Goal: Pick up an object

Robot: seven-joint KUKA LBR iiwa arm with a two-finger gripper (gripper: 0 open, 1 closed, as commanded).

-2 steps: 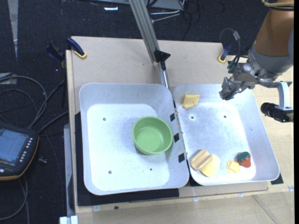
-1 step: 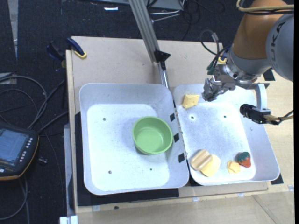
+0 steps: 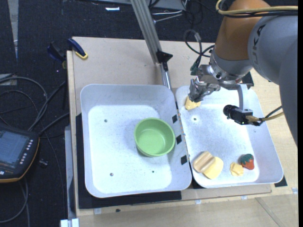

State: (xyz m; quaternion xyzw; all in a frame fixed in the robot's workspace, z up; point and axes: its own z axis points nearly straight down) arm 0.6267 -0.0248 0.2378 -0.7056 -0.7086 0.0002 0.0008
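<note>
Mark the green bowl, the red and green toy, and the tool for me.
green bowl (image 3: 154,137): camera view, inner floor of the bowl.
red and green toy (image 3: 246,161): camera view, its red body.
tool (image 3: 196,96): camera view, at its tip.

Gripper (image 3: 196,94) low over yellow bit (image 3: 191,104) at right bin's (image 3: 265,141) far-left corner; green bowl (image 3: 154,136) in left bin (image 3: 94,126).

The arm (image 3: 274,37) is smooth grey, with a rounded orange band (image 3: 239,20) above the wrist. Thin yellow and black cables (image 3: 255,9) run over it. The gripper (image 3: 198,94) is of dark metal, with a black part (image 3: 236,113) beside it.
</note>
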